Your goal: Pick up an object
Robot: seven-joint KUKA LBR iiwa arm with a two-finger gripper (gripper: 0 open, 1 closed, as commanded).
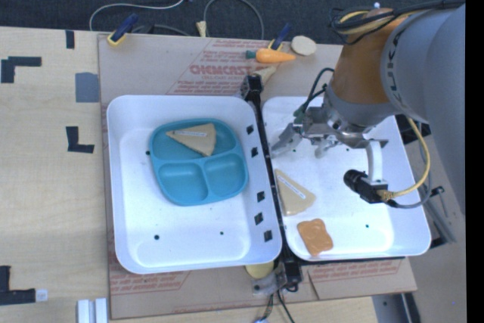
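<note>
Red print across the cardboard sheet [219, 64] under the two bins, upper middle of the frame, upside down; largest line looks like "CHEMCAST", though too blurred to be sure. More red lettering on the same cardboard along the lower edge of the frame, below both bins, too small to read. Otherwise no legible labels, numbers or signs.

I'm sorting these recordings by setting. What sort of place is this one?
Probably a robotics lab bench for picking trials: a grey arm with an orange band works over two shallow white bins, toy food lies in a blue divided plastic plate, and black tape marks sit on the wooden benchtop.
</note>
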